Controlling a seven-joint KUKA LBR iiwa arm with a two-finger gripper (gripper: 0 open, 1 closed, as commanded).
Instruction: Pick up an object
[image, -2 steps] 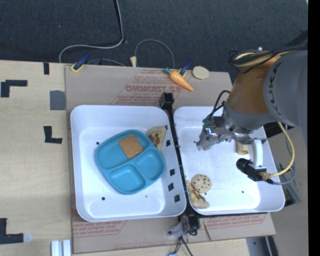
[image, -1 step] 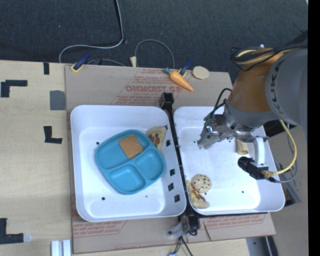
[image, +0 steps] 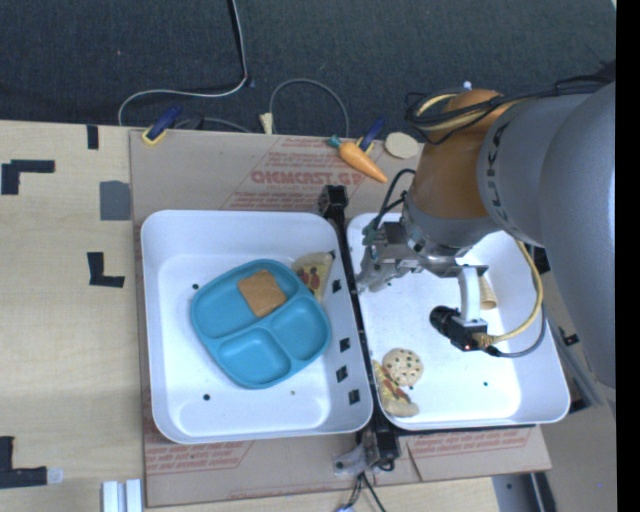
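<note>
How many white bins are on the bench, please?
2. The left bin holds a blue divided plate. The right bin sits beside it, under the arm, with small food items near its front left corner.

The bench (image: 60, 330) is light wood with some black marks on its left side. A big brown cardboard sheet (image: 290, 175) lies flat on it, in the middle of the picture. Two white bins sit on the cardboard, touching side by side: the left bin (image: 165, 330) and the right bin (image: 520, 400). An orange toy carrot (image: 360, 160) lies on the cardboard above the bins, near the top middle. A small pale round thing (image: 402, 145) lies just right of it.
</note>
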